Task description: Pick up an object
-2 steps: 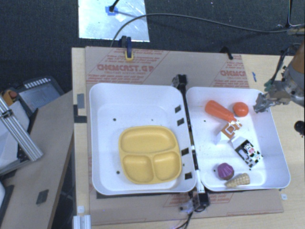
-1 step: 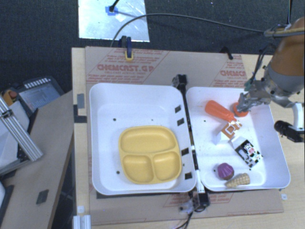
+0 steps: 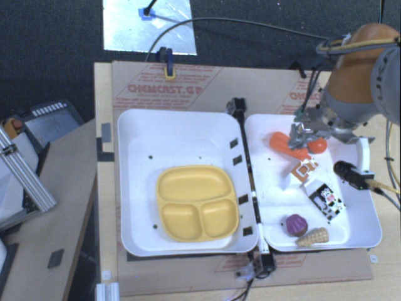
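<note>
Gripper (image 3: pixel 299 138) sits over orange carrot toy (image 3: pixel 289 144) in right bin (image 3: pixel 369 231); grip state unclear. Carrot's long axis runs left-right, pointed end left.

yellow tray (image 3: pixel 197 202), orange carrot (image 3: pixel 280 143), purple ball (image 3: pixel 296 224), white bins (image 3: pixel 135 130)

One camera hangs above the tabletop (image 3: pixel 188 80), fixed, looking down at a slant toward its far edge. It stands back enough to take in both bins (image 3: pixel 182 124) side by side, the board beneath them, and some dark floor beyond. The arm (image 3: pixel 360 74) enters from the right side.
</note>
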Robot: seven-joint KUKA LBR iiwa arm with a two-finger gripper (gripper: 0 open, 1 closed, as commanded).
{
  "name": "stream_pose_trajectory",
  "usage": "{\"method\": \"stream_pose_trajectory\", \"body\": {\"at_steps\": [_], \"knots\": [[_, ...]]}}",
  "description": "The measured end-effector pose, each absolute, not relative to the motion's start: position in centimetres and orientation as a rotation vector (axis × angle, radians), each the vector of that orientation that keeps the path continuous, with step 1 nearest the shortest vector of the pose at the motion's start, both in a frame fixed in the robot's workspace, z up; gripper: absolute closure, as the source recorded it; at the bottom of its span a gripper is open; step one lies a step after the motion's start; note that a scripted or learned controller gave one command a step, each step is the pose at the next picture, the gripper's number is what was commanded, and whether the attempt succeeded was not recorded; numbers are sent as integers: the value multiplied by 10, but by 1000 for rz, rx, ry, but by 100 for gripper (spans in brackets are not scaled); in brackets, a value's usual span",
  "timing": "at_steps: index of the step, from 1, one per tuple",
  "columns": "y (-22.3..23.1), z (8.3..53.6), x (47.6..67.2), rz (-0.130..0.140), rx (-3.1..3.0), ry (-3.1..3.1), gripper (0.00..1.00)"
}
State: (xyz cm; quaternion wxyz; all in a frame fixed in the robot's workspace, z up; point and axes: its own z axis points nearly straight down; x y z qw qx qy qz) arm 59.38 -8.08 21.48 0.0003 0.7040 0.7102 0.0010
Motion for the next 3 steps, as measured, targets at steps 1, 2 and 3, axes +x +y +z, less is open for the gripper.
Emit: {"method": "stream_pose_trajectory", "body": {"at_steps": [1, 2, 3], "knots": [[-25, 207, 593, 4, 2210, 2233, 100], [31, 207, 582, 2, 2212, 2232, 100], [87, 224, 586, 5, 2210, 2232, 100]]}}
